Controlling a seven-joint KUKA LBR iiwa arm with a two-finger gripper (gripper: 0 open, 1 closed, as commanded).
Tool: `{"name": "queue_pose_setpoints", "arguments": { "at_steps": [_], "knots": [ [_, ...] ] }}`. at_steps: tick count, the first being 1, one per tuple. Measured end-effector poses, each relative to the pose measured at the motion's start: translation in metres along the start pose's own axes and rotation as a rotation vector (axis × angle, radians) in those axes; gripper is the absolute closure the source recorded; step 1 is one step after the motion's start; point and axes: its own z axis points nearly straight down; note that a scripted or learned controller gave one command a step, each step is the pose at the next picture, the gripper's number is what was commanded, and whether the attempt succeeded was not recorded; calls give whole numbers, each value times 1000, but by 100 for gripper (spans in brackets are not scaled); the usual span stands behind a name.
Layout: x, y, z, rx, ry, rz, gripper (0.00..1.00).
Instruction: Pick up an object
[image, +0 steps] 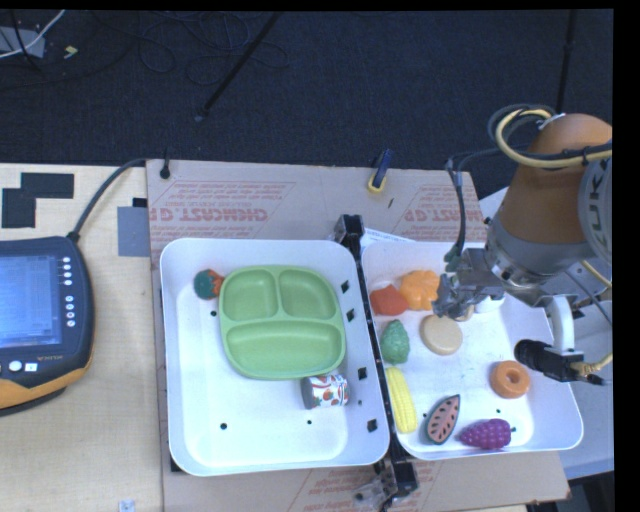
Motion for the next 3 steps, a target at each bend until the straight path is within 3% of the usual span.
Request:
{"name": "queue_pose_setpoints", "arguments": {
  "at_steps": [2,3],
  "knots": [
    [91,-42,-8,0,-1,0,100],
    [142,-55,8,1,-1,0,100]
  ]
}}
